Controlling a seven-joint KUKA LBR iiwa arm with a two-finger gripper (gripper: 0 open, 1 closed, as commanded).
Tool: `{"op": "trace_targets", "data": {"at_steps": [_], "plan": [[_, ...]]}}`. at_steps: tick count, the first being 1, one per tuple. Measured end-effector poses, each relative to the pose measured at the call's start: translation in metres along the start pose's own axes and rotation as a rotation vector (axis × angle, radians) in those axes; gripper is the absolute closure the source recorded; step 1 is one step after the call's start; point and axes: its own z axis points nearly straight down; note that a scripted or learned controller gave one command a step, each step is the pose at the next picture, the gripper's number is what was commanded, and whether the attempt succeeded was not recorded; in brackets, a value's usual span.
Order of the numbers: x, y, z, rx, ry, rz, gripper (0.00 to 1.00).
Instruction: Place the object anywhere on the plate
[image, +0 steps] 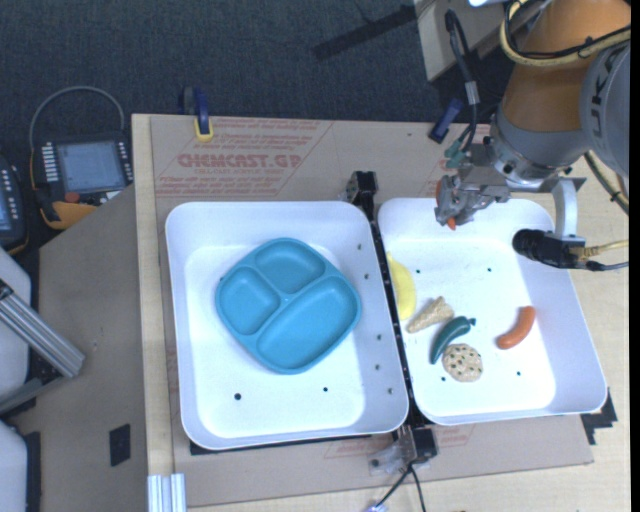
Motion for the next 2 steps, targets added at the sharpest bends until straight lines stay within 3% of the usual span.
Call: {"op": "trace_targets", "data": {"at_steps": [2], "plan": [[0.112,-0.012,0.02,0.001,-0.001,0.0,1.0]]}}
